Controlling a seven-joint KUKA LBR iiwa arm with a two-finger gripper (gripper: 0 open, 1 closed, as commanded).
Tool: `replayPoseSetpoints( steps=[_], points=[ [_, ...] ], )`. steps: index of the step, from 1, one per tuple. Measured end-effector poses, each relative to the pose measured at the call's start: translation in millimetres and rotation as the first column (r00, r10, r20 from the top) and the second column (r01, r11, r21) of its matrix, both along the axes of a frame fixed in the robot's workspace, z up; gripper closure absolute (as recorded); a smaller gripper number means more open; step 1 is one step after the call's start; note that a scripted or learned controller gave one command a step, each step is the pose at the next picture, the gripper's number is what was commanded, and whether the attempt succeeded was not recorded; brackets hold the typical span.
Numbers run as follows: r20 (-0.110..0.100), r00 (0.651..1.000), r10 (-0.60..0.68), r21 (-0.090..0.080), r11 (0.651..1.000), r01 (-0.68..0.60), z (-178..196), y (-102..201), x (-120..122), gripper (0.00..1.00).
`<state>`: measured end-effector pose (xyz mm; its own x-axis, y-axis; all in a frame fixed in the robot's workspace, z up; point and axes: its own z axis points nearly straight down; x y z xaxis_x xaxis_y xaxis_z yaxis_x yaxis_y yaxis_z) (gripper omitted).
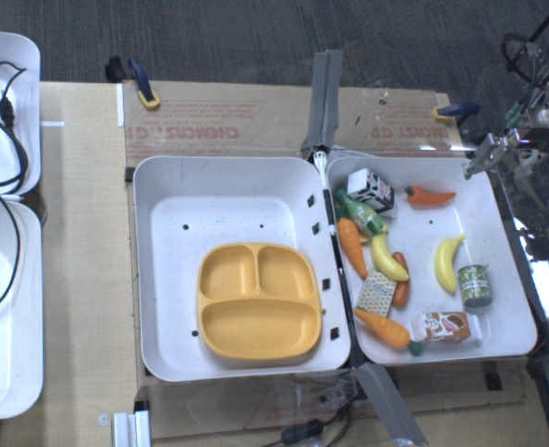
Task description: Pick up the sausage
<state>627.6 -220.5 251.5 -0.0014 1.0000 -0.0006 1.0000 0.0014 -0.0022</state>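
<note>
Sausage half hidden under banana and cracker box; jaws' state: cannot tell.

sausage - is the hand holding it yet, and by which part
No, nothing grips it. The sausage lies in the right bin, partly under a banana and beside the cracker packet, with no hand near it.

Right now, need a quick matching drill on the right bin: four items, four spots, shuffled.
Items:
1. sausage
2. green can
3. chili pepper
4. juice carton

Spots:
A. far end of the bin, beside the cow-print box
B. near right corner
C. beside the lone banana, on its right
D. tucked under the other banana, mid-bin

Pairs: 1-D, 2-C, 3-A, 4-B
</note>
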Motion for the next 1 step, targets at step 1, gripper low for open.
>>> replayPoseSetpoints(
  steps=[1],
  points=[
    [0.001,0.991,0.133,0.000,0.991,-0.133,-122.9,9.3,31.5,0.00]
  ],
)
